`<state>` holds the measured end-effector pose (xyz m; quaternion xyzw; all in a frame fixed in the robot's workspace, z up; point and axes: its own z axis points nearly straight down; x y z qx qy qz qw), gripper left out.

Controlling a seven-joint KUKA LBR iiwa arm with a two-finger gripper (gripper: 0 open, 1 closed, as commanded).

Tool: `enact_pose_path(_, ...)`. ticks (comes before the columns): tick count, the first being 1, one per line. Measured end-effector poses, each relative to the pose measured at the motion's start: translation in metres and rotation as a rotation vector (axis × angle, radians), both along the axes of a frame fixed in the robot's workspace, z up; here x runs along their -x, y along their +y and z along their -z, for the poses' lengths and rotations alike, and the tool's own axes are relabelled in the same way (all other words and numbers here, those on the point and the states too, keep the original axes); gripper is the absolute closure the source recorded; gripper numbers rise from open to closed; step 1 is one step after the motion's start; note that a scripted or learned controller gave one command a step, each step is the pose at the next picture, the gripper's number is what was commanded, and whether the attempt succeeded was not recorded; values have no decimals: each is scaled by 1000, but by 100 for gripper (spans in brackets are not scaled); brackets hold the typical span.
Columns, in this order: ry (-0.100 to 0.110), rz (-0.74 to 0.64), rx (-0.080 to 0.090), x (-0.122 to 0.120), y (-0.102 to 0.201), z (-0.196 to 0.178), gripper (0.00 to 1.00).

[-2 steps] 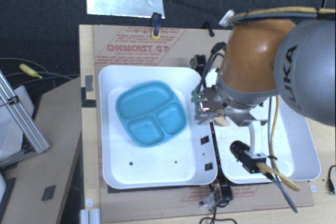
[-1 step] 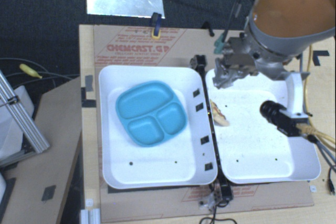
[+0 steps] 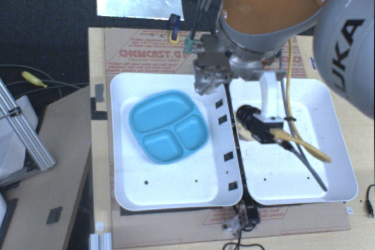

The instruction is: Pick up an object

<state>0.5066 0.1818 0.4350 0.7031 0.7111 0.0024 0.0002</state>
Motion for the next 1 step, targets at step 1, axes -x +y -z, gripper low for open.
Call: enact_pose_path(1, -8, 13, -1, 21, -47, -97, 100)
